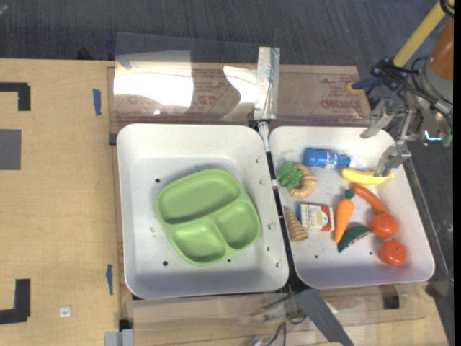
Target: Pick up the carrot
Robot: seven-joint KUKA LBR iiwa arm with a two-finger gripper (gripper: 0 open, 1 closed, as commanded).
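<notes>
Two tomatoes [389, 240] sit nearest me; my gripper [385, 144], fingers spread wide, hangs above the carrot [344, 218].

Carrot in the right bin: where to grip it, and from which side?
Grip the carrot at mid-body, coming straight down from above. It lies flat, running roughly up-down in the view, so set the fingers across its width. Its lower end meets a dark green piece, and the small carton sits close on its left, so space there looks tight.
</notes>
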